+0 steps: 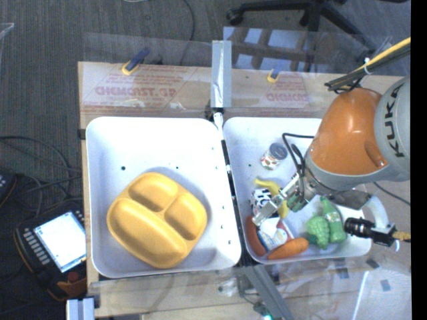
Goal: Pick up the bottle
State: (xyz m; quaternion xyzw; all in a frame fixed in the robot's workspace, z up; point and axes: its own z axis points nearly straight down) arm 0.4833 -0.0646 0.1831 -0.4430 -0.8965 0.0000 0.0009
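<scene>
Bottle [273, 157] stands at the far side of the right bin [240, 139], so the gripper [267, 209], its grasp unreadable, should reach farther, clear of the carrot [288, 248].

My arm [383, 135]: grey casing with black "KUKA" lettering, a broad glossy orange band [347, 135] above the wrist, a thin black cable looped beside it, and a silver metallic gripper [277, 202] assembly.
</scene>
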